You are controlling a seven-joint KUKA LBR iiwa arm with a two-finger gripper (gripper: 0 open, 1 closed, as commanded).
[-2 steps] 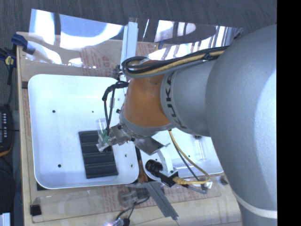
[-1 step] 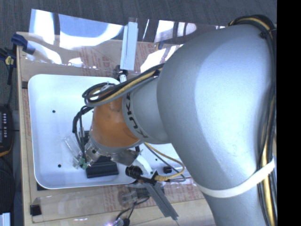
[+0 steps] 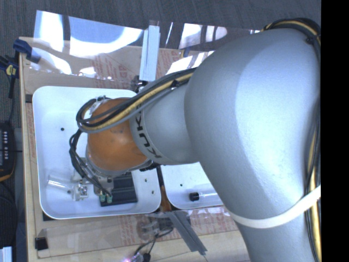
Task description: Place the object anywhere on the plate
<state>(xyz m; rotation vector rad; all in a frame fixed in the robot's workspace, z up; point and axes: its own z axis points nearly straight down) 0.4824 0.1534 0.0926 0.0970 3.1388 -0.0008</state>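
Bench (image 3: 82,239) bears 2 bins; arm (image 3: 229,119) covers most of both.

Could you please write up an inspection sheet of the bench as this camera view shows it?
Surface: two shallow white bins, left bin and right bin, side by side on the bench.
Job's things: no plate seen; a small clear object lies in the left bin.
Clutter: a clear tube with a black cap in the right bin.
Grippers: gripper low over the left bin; finger state unclear.
Cables: black and yellow cables looped round the orange band.
Surroundings: dark floor.
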